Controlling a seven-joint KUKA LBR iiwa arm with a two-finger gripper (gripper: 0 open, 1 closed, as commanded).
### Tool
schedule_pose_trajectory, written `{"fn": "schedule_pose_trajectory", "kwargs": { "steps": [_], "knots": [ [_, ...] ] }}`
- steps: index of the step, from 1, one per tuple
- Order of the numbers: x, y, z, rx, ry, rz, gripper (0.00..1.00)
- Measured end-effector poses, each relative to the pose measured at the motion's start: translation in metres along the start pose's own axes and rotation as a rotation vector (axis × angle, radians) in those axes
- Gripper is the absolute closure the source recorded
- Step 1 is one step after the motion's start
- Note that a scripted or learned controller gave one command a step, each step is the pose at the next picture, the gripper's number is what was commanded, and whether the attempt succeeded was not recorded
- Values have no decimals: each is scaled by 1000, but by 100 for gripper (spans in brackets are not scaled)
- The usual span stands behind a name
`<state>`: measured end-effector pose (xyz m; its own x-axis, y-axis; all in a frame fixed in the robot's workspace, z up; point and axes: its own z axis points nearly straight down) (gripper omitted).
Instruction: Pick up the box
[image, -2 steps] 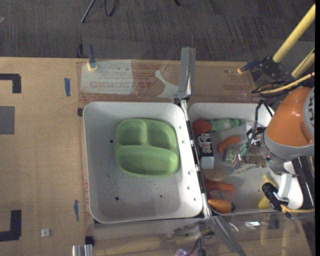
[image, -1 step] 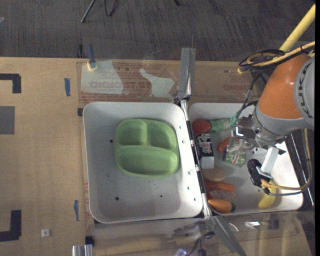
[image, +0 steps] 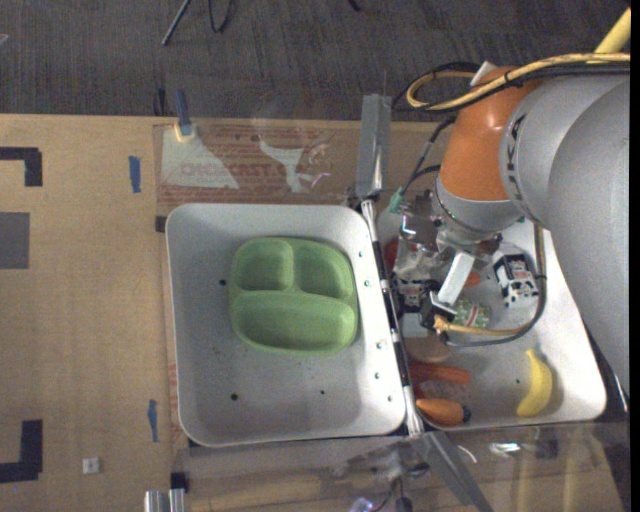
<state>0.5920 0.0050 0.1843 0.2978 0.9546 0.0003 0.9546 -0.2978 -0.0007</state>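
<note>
Claw (image: 420, 285) low in right bin (image: 575, 400), grip state unclear; curved yellow banana (image: 537, 385) nearby

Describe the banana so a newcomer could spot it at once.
Look at the right bin, the one under the grey arm. Near its lower right corner lies the banana. It is the one yellow curved thing there; the carrots to its left are orange.

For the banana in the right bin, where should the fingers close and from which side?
Grip the banana across its thick middle, coming straight down from above. It lies flat near the right bin's lower right rim, curving lengthwise, with open floor on its left. Closing across the narrow width there suits its shape; the rim side looks tighter.
</note>
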Motion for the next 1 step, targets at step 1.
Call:
{"fn": "schedule_pose_trajectory", "kwargs": {
  "steps": [1],
  "knots": [
    [-32,76,-35,-4,-1,-158,100]
  ]
}}
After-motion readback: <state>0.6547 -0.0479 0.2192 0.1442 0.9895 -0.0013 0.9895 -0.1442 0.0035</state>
